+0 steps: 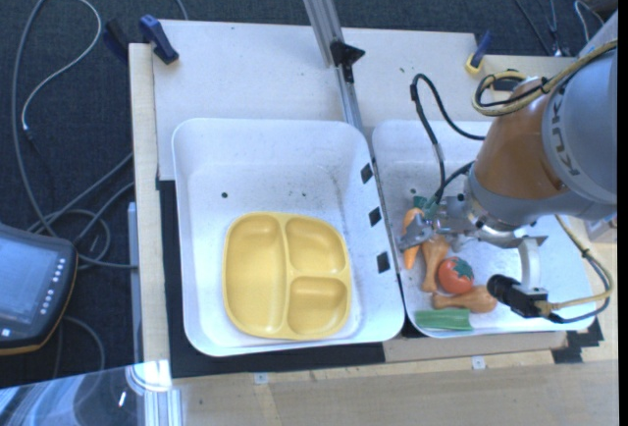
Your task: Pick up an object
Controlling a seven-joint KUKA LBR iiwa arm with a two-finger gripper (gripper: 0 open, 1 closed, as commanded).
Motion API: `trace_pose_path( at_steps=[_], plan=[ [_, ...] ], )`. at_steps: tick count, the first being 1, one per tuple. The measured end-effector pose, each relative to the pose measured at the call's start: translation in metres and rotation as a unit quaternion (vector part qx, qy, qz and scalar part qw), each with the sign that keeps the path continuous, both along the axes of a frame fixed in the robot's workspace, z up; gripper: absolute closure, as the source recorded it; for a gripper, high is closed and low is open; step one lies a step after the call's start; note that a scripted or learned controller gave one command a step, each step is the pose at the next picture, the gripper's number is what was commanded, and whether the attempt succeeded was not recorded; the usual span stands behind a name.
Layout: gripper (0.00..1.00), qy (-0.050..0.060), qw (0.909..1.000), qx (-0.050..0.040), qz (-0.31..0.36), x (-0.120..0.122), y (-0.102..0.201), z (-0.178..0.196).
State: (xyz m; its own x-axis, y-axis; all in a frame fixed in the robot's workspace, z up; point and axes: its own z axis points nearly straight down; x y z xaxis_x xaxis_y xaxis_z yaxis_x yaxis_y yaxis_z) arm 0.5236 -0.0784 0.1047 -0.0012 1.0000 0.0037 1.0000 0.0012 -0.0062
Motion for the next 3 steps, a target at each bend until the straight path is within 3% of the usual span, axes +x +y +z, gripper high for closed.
trace_pose_path(
  at_steps=[1, 2, 3],
  plan=[
    [0.00, 0.000, 1.0000, -0.0007, -0.001, -0.001, 0.000, -0.013],
    [1.00, -0.002, 1.0000, -0.0004, -0.001, 0.000, 0.001, -0.001],
    [1.00, -0.007, 1.0000, -0.0026, 0.000, 0.009, -0.007, 0.054]
  ],
)
